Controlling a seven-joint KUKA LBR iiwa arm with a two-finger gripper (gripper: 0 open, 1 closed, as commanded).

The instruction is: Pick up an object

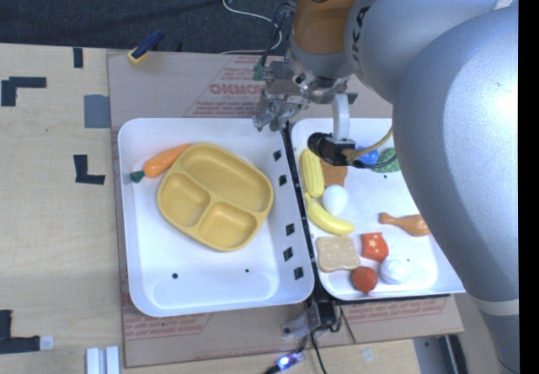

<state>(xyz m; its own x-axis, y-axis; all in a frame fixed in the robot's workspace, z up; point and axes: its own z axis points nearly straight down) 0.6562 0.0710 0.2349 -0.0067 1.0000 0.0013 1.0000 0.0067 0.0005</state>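
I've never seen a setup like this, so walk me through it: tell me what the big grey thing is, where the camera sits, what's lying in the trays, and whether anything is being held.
The grey machine with the orange band is a robot arm, reaching in from the right. One fixed camera looks down at a slant on a bench with two white bins. The left bin holds a yellow tray and a carrot. The right bin holds toy food: corn, a banana, an egg, toast, a tomato and a drumstick. The gripper hangs over the bins' far edge, near their divide. I cannot see anything held in it.
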